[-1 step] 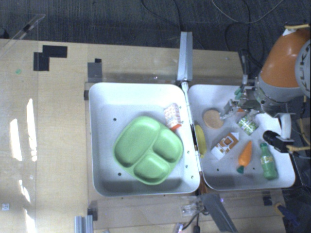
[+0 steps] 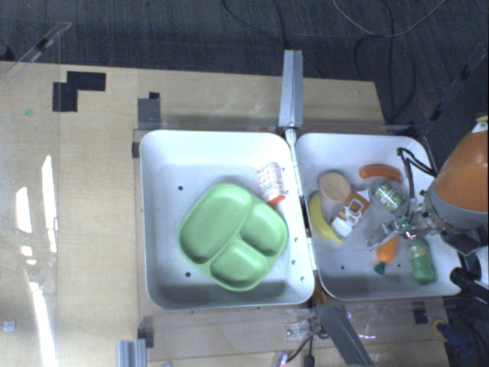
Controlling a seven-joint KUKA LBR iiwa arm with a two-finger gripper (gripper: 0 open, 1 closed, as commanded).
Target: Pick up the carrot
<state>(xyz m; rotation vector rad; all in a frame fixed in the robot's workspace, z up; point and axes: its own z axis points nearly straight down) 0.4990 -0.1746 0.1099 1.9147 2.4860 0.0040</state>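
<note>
The carrot [image 2: 386, 251] is small and orange with a green end, and lies in the right bin [image 2: 344, 275] towards its front right. My gripper [image 2: 403, 227] hangs just above and to the right of the carrot's upper end, close to it or touching it. The grey arm with its orange band [image 2: 466, 176] reaches in from the right edge. The carrot still rests on the bin floor.
Around the carrot lie a green bottle [image 2: 419, 261], a green can [image 2: 388, 197], a red sausage [image 2: 380, 172], a small carton [image 2: 351, 211], a brown round thing [image 2: 334, 186] and a banana [image 2: 324, 219]. The left bin [image 2: 164, 205] holds a green divided plate [image 2: 233, 234] and a packet [image 2: 270, 182].
</note>
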